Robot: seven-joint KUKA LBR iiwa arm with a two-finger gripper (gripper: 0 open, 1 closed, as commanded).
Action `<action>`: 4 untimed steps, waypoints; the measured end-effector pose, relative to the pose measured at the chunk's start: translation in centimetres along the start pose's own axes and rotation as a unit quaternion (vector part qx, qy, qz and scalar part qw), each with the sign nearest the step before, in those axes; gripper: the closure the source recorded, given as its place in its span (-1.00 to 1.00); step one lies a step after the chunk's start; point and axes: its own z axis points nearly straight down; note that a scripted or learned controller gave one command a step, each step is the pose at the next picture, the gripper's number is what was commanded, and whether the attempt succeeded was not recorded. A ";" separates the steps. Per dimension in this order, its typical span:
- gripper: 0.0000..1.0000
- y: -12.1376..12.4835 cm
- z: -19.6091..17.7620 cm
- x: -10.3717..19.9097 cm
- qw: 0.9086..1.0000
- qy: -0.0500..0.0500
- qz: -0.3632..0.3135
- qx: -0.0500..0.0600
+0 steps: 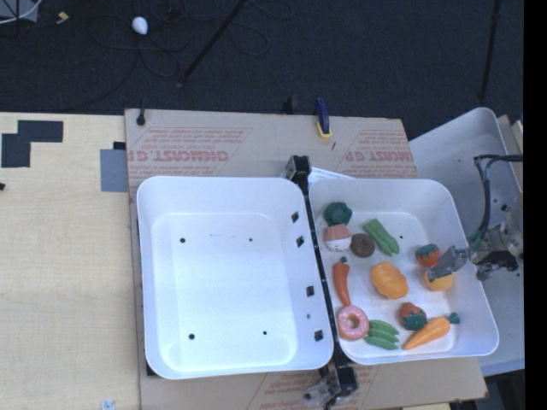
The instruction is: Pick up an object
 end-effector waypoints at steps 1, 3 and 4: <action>-1.00 -1.3 9.9 10.2 1.000 0.004 -0.003 0.005; 1.00 5.5 12.1 8.0 1.000 0.001 0.002 0.002; 1.00 6.9 2.6 15.7 1.000 0.001 -0.003 -0.003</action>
